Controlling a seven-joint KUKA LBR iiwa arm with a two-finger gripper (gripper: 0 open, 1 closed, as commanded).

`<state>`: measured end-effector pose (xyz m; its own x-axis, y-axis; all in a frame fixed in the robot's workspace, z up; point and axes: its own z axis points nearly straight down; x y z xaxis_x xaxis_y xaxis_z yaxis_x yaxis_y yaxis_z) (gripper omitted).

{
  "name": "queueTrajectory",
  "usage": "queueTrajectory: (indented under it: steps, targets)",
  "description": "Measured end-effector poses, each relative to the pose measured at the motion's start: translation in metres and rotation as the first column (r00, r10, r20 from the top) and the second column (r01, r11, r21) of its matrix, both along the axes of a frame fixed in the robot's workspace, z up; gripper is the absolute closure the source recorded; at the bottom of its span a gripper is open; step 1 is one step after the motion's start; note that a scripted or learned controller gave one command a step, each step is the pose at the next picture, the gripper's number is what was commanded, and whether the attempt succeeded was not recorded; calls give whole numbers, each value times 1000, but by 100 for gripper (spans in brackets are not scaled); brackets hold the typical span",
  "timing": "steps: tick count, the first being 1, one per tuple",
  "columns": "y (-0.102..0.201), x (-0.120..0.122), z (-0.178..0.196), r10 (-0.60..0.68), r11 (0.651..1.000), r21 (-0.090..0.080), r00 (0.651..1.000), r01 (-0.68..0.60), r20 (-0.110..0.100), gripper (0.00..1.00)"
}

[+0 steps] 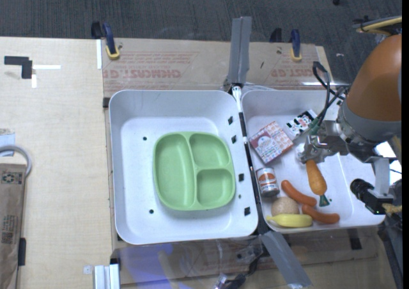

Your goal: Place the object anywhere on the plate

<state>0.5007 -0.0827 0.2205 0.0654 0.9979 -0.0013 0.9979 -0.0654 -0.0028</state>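
Gripper is hanging over the right bin, its tip just touching a carrot's top; open or closed, hard to tell. Green plate is sitting in the left bin.

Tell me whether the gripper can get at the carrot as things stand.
Probably yes. The gripper sits right at the carrot's upper end in the right bin, and nothing lies on top of the carrot.
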Motion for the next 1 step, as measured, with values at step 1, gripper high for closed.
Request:
queueTrajectory:
  steps: [1]
  targets:
    - [81,19,-31,-16,1000,0,1000,16,-3,100]
